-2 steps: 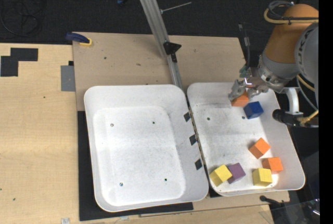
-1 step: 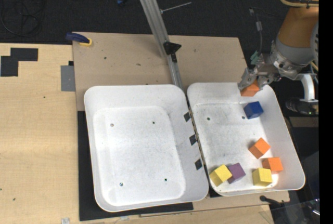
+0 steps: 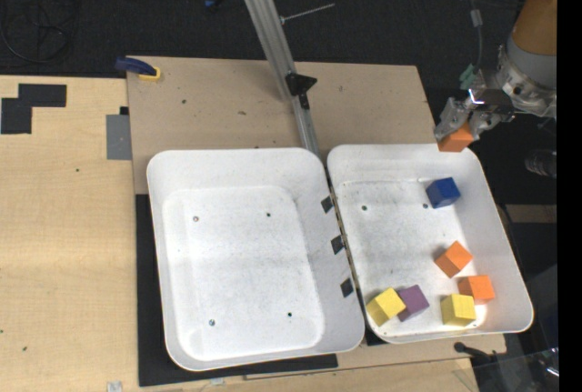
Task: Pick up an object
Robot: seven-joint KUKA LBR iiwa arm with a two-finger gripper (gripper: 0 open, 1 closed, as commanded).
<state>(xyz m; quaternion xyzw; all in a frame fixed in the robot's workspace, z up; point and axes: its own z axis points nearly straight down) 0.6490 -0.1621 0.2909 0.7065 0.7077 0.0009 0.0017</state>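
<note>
My gripper (image 3: pixel 457 128) hangs above the far right corner of the right bin (image 3: pixel 400 165), shut on an orange block (image 3: pixel 456 140) that shows between its fingers. Inside the right bin lie a blue cube (image 3: pixel 443 192) near the back, an orange cube (image 3: pixel 453 258) and another orange block (image 3: pixel 477 288) toward the right side. Along that bin's front sit a yellow cube (image 3: pixel 386 305), a purple cube (image 3: pixel 413 299) and a second yellow cube (image 3: pixel 457 310).
The left bin (image 3: pixel 173 172) sits beside the right one, joined by black clips (image 3: pixel 336 244). A slanted aluminium rail (image 3: pixel 271 35) rises behind the bins. The wooden bench (image 3: pixel 64 226) extends to the left.
</note>
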